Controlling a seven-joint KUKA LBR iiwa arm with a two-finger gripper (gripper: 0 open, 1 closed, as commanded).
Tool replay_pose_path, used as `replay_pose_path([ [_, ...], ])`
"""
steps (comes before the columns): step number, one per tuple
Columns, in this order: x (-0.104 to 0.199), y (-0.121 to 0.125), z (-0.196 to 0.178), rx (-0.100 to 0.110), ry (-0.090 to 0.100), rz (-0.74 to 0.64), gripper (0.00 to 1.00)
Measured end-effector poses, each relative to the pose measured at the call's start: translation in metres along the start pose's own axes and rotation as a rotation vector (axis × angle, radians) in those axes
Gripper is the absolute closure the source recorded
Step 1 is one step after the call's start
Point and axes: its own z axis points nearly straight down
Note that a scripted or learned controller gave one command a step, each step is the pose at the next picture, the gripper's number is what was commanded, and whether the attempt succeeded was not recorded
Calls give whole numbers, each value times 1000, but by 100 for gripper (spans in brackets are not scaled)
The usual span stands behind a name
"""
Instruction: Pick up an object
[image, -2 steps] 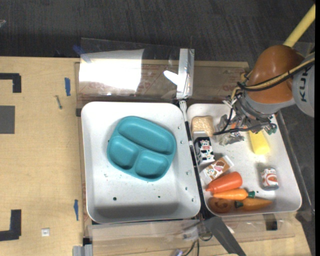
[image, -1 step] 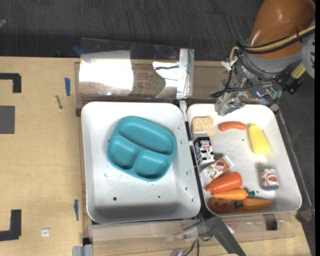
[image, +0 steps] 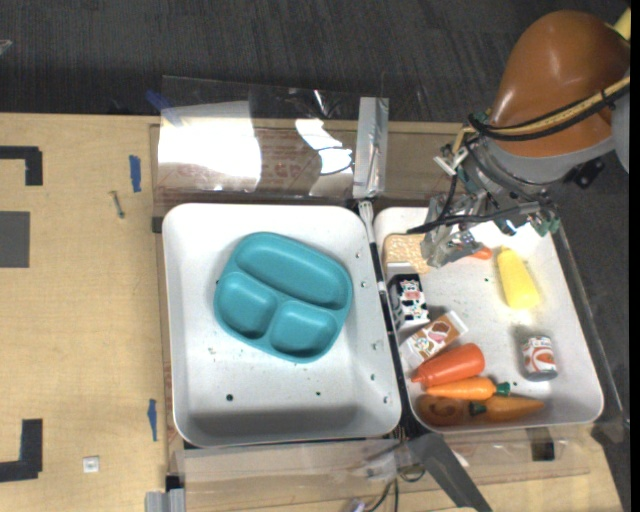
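- Two white bins sit side by side on the desk (image: 80, 300); the left bin (image: 190, 250) carries a teal divided tray (image: 283, 293), and the right bin (image: 580, 380) has all the small stuff worth grabbing.
- Robot's hand (image: 455, 240) hangs over the right bin's 11 o'clock corner, low among its cables. Honestly can't tell from this angle whether it's released or clenched, and I see nothing gripped in it.
- Closest target looks like the tan block (image: 405, 250) just at the hand's 9 o'clock, jammed against the bin's left wall. My guess is that's the pick in progress.
- Tip for doing it well: that wall is trouble. I'd line the grip up along the wall, not across it, so neither side lands on the rim.
- Yellow piece (image: 518, 280) at the hand's 4 o'clock sits in open floor, way easier if the block fails.
- Cow-print carton (image: 408, 297) and the snack packet (image: 433, 337) run down the same wall toward 6 o'clock, equally cramped.
- Carrots (image: 462, 378) are piled touching each other at the bin's 6 o'clock, so a grab there could drag a neighbour along.
- Little red-and-white can (image: 539, 357) stands alone at 4 o'clock, but round things may slip.
- Go straight down, squeeze, lift slowly, then check something actually came up.
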Motion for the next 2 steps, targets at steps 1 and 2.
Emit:
replay_pose_path([
  [1, 78, 81, 31, -2, 3, -36, 100],
  [2, 36, 122, 67, -4, 7, -50, 100],
])
